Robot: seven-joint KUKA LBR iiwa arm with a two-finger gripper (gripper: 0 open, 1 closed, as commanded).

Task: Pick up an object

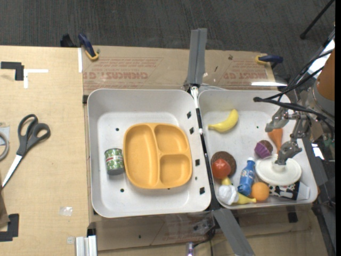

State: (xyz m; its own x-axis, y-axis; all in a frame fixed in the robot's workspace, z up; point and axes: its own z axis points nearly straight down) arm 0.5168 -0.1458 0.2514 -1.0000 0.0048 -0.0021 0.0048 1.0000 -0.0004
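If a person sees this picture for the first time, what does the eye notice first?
The big yellow divided plate in the left bin stands out first, with a small green can beside it. Next comes the right bin, crowded with toys, a banana lying apart at the back. The gripper hangs over that bin's right side.

Printed red lettering is seen on the cardboard sheet [160,68] lying under the far edges of the two bins; it stands upside down and mirrored from this camera, and no word of it can be made out with certainty. A label is wrapped around the small green can [113,160] in the left bin [101,196], but its print is too small to be read.
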